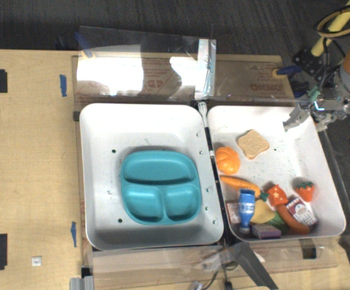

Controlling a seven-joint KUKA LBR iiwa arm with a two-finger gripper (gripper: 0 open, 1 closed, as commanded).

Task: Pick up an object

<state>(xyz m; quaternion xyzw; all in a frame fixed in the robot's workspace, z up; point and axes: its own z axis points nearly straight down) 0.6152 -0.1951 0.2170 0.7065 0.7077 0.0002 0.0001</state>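
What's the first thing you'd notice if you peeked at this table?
Probably the big teal tray with its compartments, sitting alone in the left bin. Next, the pile of colourful toy food crowded in the right bin's near corner, with an orange and a slice of bread lying apart from it. The gripper hangs over that bin's far right corner.

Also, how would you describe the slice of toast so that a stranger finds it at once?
Look in the right bin, in its upper half. The toast lies flat there, just up and right of the orange fruit. It is the only pale tan, square, bread-like piece among the colourful toys.
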